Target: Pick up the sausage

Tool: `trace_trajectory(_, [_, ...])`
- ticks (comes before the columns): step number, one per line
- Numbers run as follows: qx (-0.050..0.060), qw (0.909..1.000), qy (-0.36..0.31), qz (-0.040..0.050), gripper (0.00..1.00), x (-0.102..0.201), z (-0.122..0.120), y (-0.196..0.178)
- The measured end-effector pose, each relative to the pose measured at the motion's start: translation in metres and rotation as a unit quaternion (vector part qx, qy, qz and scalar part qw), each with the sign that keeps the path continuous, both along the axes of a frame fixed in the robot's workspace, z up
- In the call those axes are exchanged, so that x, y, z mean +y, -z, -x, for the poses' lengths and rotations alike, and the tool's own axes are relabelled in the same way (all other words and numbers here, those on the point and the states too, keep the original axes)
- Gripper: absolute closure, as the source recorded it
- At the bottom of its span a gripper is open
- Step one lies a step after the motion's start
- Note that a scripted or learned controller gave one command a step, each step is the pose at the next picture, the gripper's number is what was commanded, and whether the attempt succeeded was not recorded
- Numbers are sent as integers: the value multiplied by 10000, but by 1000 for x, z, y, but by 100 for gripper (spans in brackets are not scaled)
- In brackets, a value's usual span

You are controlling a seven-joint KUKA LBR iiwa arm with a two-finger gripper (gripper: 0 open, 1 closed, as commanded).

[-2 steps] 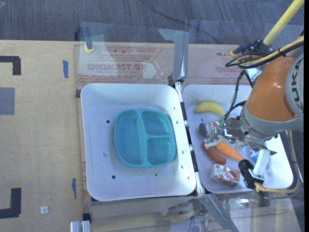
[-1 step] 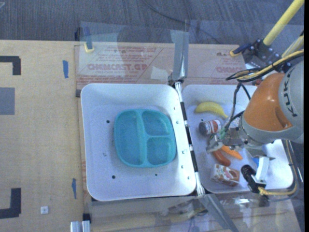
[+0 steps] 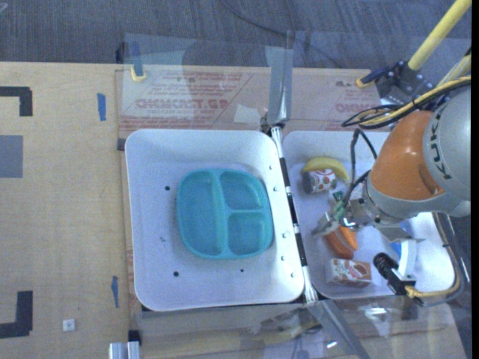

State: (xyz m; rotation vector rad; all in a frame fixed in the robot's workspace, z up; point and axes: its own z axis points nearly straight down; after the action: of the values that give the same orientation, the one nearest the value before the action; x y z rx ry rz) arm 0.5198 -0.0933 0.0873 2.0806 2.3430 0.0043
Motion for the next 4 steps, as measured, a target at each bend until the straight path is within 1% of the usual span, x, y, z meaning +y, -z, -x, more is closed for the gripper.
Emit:
trace_trajectory(1, [-9,10000,11,-11,100,0,-1,-10])
trace_trajectory(2, [42,9958,918,-20,100,109,-17,-97])
trace_trajectory(3, [39,9817,1906,-21,100,65,-26,-121])
trace_trajectory(4, [39,9816,1907,-22,0,65,-27,-121])
